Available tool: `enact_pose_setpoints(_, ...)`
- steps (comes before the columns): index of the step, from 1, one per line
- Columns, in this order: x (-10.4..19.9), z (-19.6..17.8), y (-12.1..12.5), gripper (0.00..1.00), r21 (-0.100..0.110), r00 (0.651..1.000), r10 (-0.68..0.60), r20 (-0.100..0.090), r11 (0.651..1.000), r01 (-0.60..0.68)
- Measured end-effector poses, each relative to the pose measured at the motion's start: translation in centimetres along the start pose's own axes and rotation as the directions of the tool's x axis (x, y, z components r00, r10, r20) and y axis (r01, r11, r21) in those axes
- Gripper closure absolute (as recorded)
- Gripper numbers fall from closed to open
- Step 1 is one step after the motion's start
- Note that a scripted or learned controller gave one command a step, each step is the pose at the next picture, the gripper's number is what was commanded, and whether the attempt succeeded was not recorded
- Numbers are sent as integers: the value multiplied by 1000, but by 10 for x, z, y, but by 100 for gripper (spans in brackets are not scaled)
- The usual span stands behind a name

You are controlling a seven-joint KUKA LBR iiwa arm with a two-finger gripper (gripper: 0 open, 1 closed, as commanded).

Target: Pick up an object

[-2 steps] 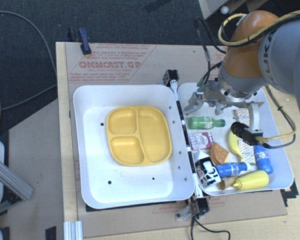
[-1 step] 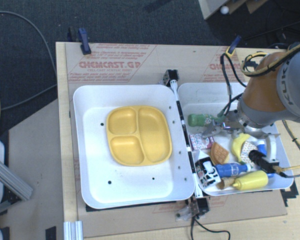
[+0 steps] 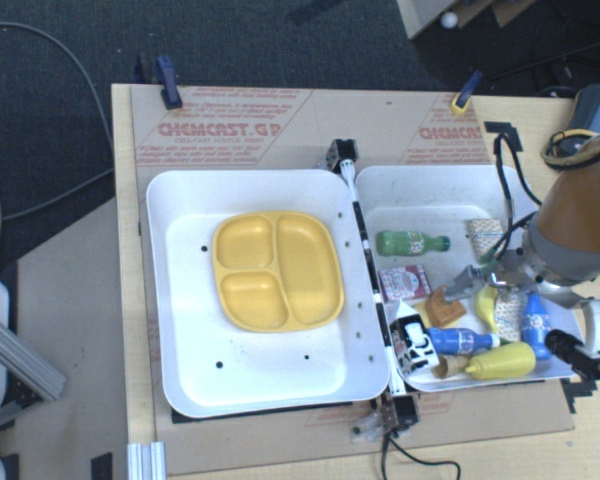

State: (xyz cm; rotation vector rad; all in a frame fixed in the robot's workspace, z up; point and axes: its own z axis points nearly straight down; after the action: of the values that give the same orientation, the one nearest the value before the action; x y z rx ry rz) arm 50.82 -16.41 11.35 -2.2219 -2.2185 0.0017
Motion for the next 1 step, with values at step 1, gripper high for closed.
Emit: enact_pose_setpoints(1,-5,21,2,0,-13,1000,-2,-2,1000,2)
